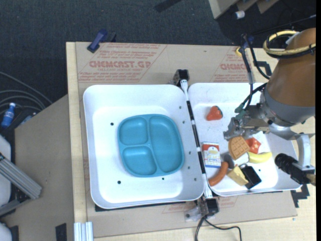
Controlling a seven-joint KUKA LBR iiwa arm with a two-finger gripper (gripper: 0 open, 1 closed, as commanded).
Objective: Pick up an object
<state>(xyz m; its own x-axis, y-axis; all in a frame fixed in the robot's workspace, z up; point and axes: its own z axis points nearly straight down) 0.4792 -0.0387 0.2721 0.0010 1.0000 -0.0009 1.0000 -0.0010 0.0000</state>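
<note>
The right bin [215,92] holds all the small objects the arm could pick from. A waffle-like brown piece [238,147] lies near the middle of that bin, just below the gripper [243,128]. Beside it on the right is a red and white piece [254,144], and just below that a yellow banana shape [260,157]. A red strawberry-like item [214,113] sits apart from the rest, toward the bin's upper left. Against the divider side lies a small carton [211,154] with a red top and orange bottom. Below it a reddish sausage [218,174] lies at a slant, touching or nearly touching a yellow wedge [235,174], and a black block [251,176] rests at that wedge's right, near the bin's lower rim.

The gripper hangs over the middle of the right bin, above the waffle piece; whether its pincer is apart or together cannot be told from this angle, and nothing is visibly between it. The grey arm [293,79] with its orange band comes in from the right and covers the bin's upper right corner.

The left bin [100,104] holds one thing: a blue divided plate [150,144] with three compartments, lying flat near the bin's centre. Both bins rest side by side on a brown board [130,59] with red lettering.
</note>
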